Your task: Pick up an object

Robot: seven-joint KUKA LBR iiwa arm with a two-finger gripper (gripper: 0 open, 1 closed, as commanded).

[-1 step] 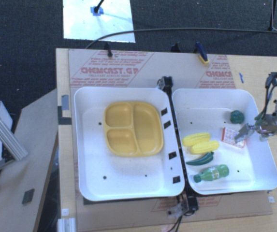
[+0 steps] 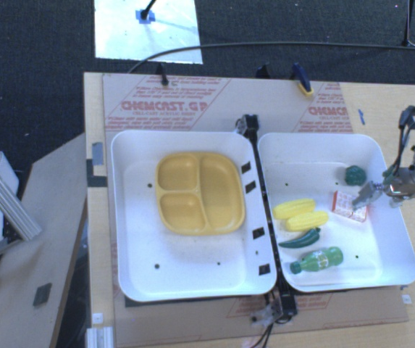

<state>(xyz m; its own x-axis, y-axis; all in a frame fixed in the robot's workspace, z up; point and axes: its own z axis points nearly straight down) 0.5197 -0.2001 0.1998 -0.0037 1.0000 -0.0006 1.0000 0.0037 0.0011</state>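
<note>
The bench carries two white bins. The left one, far from the end effector, holds one yellow tray with open floor around it. The right bin holds two corn cobs, one green bottle, one pepper, one dark green ball and one red-and-white packet just beside the end effector, near the right rim; whether the end effector is clenched cannot be told.

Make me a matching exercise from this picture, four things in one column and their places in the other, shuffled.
Things:
1. yellow divided plate
2. green bottle
3. dark green ball
4. pincer

Places:
A. front of the right bin
B. over the right bin's right edge
C. in the left bin
D. back right of the right bin

Pairs: 1-C, 2-A, 3-D, 4-B
</note>
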